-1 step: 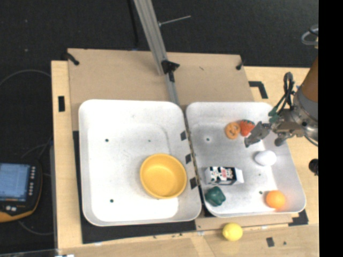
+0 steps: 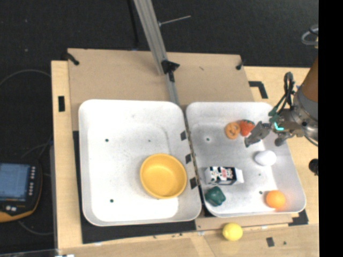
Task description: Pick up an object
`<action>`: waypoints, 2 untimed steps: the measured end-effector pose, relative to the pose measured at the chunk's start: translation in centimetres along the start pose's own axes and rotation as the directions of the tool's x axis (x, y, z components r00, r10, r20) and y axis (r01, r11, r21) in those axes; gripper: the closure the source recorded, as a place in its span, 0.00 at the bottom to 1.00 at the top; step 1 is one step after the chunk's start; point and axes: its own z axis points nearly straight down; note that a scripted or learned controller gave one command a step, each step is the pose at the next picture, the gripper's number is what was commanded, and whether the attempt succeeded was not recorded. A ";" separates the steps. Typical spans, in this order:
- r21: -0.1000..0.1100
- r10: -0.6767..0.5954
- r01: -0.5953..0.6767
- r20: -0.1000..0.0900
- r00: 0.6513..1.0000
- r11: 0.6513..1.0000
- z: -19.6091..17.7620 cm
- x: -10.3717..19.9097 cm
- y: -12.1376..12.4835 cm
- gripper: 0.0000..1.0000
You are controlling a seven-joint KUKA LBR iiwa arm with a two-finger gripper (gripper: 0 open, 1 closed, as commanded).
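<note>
Reaching in from the right, the gripper [image 2: 266, 135] hangs with fingers apart, empty, just above the white ball [image 2: 265, 157].

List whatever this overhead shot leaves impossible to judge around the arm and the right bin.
- Gripper: too small and blurred in the camera view to tell how its tips stand over the white oval object.
- Grey arm: cut off by the right edge.
- Small black-and-white printed carton: its print is too small to read.
- Orange-and-red toy: shape too blurred to identify.

Even overhead light, soft shadows, slightly grainy, dark surroundings.
</note>
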 end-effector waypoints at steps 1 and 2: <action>0.007 0.002 -0.002 0.001 1.000 1.000 5.3 -1.1 0.3 0.00; 0.007 0.002 -0.002 0.000 1.000 1.000 10.7 -0.4 0.7 0.00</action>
